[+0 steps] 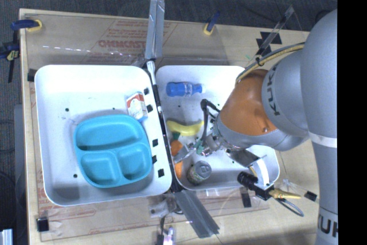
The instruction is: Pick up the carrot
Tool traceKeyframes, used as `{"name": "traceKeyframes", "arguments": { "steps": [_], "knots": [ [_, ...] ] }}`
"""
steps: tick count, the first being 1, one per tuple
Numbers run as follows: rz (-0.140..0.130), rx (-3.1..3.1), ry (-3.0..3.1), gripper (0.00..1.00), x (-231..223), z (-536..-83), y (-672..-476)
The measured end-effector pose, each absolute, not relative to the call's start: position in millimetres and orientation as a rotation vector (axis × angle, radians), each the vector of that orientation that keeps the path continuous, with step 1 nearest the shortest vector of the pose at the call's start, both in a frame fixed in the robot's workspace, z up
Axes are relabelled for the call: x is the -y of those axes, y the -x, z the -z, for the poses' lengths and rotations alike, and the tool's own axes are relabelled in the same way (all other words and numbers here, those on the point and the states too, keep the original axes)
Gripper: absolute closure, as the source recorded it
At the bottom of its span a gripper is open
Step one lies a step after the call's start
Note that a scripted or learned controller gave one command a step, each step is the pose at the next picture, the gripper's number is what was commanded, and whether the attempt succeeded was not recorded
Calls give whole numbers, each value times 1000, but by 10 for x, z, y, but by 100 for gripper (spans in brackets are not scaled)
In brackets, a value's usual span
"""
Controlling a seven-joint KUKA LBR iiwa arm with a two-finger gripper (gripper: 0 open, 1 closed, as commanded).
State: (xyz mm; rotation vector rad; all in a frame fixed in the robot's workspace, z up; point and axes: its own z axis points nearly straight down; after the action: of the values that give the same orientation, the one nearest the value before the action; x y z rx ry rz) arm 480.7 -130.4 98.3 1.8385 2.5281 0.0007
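Orange and only partly exposed, the carrot (177, 149) lies in the right bin (229, 74), hard against the wall it shares with the left bin (86, 74); a second orange patch just below it, beside the metal can (200, 171), may be more of the same carrot or another piece, and I cannot tell which. From the overhead camera the gripper (202, 145) sits low over the clutter in that right bin, and whether it is spread or closed cannot be told, since the wrist and cabling hide the tips. Judging from that position, the carrot lies just to the left of the gripper and slightly lower in the frame, very near it, with the yellow banana (186, 127) just above and partly overlapping the carrot's upper end. A toy carrot of this kind is likely light, stiff and smooth, so it may slip out of a loose pinch; a grasp across its thicker middle looks safest, though the bin wall and the banana leave little room. Farther up sits a blue bottle (183, 89), well apart from the gripper.
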Motion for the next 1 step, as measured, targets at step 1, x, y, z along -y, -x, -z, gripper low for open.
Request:
{"name": "traceKeyframes", "arguments": {
  "steps": [1],
  "knots": [
    [3, -2525, -1839, 0, 1289, -986, -4806]
  ]
}}
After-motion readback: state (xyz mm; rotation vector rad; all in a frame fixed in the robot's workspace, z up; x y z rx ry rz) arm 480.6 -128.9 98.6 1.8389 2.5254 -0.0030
